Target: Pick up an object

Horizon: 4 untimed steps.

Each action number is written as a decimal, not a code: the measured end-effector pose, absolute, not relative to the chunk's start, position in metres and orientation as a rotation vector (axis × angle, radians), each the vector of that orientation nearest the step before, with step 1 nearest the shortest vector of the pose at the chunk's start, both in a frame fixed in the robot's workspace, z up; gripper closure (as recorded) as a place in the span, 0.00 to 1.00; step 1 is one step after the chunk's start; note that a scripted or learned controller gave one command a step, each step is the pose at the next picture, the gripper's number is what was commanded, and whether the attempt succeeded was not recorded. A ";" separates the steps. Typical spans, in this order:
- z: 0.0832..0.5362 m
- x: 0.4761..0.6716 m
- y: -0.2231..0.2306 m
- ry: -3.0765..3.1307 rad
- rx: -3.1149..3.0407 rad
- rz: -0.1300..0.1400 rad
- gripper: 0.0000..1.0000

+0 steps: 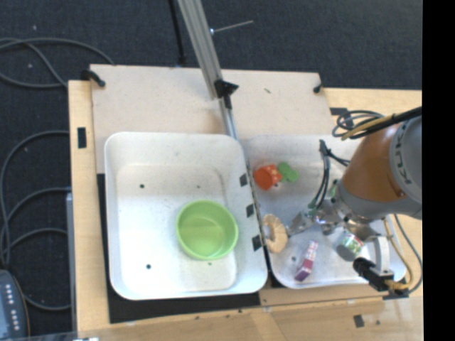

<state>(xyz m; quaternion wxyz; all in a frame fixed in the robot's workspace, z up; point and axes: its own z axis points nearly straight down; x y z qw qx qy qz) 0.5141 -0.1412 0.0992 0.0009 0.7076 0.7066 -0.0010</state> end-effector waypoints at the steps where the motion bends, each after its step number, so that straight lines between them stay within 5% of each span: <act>1: 0.111 0.515 -0.141 2.212 2.226 0.005 1.00; 4: 0.257 0.534 -0.142 2.221 2.212 0.007 1.00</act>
